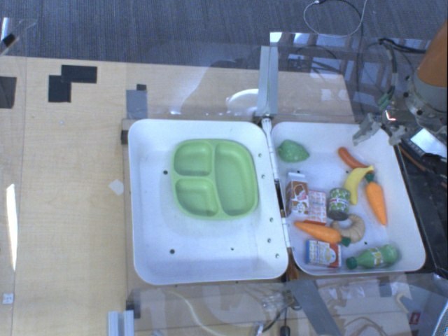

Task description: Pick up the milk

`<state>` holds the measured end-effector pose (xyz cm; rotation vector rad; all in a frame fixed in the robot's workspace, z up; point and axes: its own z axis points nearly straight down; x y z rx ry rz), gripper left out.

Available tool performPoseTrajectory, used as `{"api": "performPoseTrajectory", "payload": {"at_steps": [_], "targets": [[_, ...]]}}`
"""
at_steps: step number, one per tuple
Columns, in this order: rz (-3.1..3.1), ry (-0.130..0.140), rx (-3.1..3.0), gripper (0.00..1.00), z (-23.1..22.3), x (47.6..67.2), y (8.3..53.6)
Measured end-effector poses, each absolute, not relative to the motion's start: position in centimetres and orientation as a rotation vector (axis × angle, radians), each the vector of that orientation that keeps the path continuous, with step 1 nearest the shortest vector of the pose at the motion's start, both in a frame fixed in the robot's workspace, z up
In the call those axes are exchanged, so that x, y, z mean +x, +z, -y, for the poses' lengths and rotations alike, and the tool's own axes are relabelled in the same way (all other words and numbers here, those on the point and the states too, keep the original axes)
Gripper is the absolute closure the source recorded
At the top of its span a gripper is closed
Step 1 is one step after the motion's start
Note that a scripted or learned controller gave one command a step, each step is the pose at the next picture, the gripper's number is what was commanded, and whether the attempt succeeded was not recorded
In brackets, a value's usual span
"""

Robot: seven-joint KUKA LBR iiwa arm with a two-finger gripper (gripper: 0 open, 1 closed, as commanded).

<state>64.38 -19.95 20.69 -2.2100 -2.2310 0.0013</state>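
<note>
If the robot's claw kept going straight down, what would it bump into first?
Probably the bare floor of the right white bin at its top right corner. The claw hangs there, beside the long orange-red toy, though depth is unclear.

Pale wooden surface (pixel 70 208), seen from above at a slant. Black blocky marks (pixel 70 81) at upper left, another black patch (pixel 5 92) at the left edge. Two shallow white bins side by side, touching along the middle: left bin (pixel 150 250) and right bin (pixel 409 247) (the right one the narrower). A grey upright post (pixel 267 79) at the far end of the seam between them. A small grey bracket (pixel 137 102) just beyond the left bin's far corner. Clear glossy sheeting (pixel 231 103) with glare behind the bins. Loose cables (pixel 210 313) along the near edge.
</note>
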Motion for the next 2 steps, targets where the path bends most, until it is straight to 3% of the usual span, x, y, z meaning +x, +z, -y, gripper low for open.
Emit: {"api": "performPoseTrajectory", "payload": {"at_steps": [1,2], "targets": [[2.103,0.002,-2.332,0.00,13.6,63.9,23.0],[2.099,-0.002,-2.338,0.00,10.0,60.9,9.3]]}}
